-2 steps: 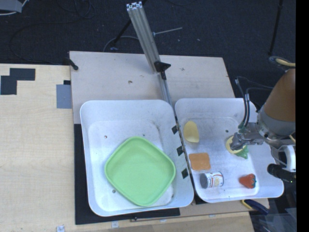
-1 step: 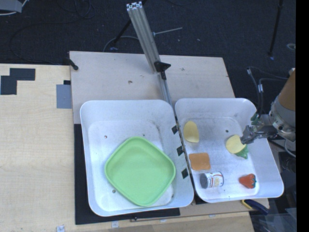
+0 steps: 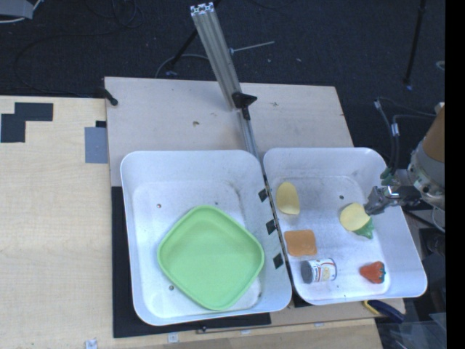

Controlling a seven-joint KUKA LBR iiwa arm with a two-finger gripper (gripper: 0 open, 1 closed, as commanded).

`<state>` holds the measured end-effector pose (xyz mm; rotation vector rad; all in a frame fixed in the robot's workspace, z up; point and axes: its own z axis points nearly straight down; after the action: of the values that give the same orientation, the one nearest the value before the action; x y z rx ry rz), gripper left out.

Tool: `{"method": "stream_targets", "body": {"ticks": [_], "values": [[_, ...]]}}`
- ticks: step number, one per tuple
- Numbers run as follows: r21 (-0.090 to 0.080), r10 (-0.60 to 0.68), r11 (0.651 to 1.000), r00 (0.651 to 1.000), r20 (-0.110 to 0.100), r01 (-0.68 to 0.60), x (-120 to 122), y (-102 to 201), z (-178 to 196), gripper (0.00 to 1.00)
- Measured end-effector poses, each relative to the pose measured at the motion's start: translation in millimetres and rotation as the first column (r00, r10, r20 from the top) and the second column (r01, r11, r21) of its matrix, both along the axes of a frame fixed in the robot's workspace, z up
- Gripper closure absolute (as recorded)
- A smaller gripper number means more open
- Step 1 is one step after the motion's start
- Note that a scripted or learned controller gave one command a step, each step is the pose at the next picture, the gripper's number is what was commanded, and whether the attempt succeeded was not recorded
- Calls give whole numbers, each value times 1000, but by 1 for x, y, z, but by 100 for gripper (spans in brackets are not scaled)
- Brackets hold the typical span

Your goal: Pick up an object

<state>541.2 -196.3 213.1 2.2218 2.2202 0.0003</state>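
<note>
Fingers [image 3: 375, 201], state unclear, hover beside a pale yellow round object [image 3: 354, 217] with green underside.

Two bins [image 3: 138, 167]; one green plate [image 3: 211, 257]; five small objects [image 3: 300, 243].

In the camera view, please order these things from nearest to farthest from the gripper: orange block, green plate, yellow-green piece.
From the gripper:
1. Yellow-green piece, right bin, just beside it.
2. Orange block, right bin's left-centre.
3. Green plate, in the left bin.
</note>
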Motion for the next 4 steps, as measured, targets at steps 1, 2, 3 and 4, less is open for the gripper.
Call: {"method": "stream_targets", "body": {"ticks": [1, 2, 3, 4], "values": [[1, 4, 1000, 1000, -1, -4, 24, 42, 3, 100], [1, 5, 1000, 1000, -2, -5, 35, 94, -5, 100], [1, 5, 1000, 1000, -2, -5, 49, 148, -10, 100], [0, 4, 1000, 1000, 0, -4, 69, 202, 5, 100]]}}
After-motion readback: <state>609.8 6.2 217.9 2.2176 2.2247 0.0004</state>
